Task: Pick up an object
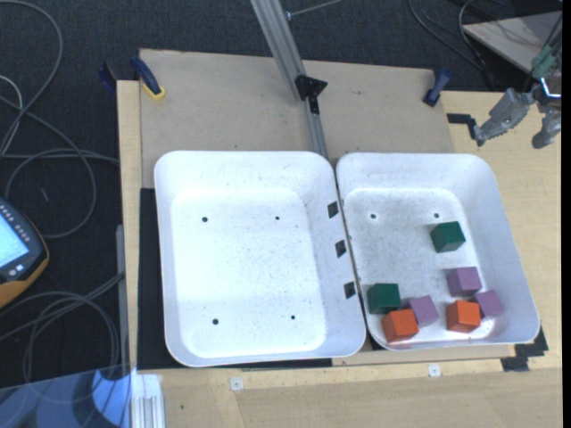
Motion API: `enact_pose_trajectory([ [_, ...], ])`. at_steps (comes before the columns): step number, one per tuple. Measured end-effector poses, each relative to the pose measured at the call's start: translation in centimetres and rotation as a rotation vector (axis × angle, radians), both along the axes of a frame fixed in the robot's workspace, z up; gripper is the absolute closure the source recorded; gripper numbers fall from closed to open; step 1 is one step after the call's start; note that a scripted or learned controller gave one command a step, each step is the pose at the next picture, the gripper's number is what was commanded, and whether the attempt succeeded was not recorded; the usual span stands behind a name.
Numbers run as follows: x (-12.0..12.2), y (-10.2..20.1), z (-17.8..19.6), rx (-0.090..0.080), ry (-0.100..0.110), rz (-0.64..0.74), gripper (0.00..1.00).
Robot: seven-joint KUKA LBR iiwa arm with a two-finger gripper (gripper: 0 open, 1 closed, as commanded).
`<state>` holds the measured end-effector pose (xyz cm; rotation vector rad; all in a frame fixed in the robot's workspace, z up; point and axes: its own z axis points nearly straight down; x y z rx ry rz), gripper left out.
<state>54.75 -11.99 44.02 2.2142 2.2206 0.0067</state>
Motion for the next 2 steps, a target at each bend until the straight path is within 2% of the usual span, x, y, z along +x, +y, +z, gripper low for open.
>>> enact_pose_trajectory([
  [1,2.8,1.4,9.1,-0.002,-0.006,0.001,0.0],
  [2,8.1,0.1,11.1,-0.002,0.001,-0.002,0.0],
])
